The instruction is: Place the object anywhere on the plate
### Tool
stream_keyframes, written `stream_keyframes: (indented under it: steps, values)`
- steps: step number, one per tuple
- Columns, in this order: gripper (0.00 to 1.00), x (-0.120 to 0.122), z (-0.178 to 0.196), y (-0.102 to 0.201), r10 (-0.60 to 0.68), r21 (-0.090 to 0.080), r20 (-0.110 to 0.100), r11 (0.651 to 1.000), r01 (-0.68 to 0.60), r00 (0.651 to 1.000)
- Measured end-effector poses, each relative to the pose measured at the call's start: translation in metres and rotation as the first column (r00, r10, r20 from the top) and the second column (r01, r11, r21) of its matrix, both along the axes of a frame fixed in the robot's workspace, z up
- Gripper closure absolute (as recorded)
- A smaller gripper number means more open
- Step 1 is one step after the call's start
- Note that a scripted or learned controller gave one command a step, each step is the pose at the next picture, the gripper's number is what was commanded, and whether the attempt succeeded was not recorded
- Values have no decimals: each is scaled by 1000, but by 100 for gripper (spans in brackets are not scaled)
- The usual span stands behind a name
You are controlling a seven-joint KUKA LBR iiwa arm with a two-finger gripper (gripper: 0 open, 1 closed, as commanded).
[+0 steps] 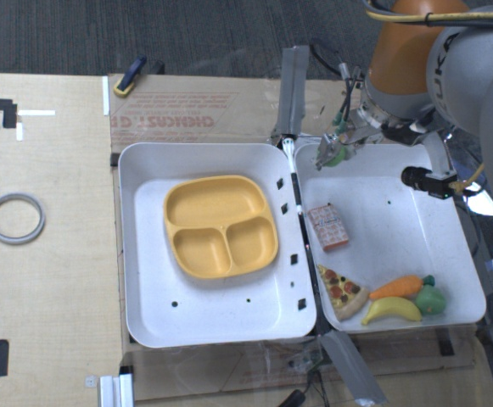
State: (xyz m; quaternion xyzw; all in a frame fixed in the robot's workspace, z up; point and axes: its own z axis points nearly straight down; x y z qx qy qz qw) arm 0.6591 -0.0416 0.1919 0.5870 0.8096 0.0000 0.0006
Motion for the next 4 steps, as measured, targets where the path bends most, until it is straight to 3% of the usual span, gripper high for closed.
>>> stream_keyframes:
  steps: [1, 2, 3, 4]
  values:
    - [100, -24, -1, 59, -61, 0, -3, 998, 61, 998]
    - [0, -24, -1, 58, -61, 0, -3, 998, 61, 998]
    - [100, -23, 8, 57, -62, -1, -2, 998, 62, 998]
    - [100, -74, 14, 130, -222, -1, -4, 975, 222, 975]
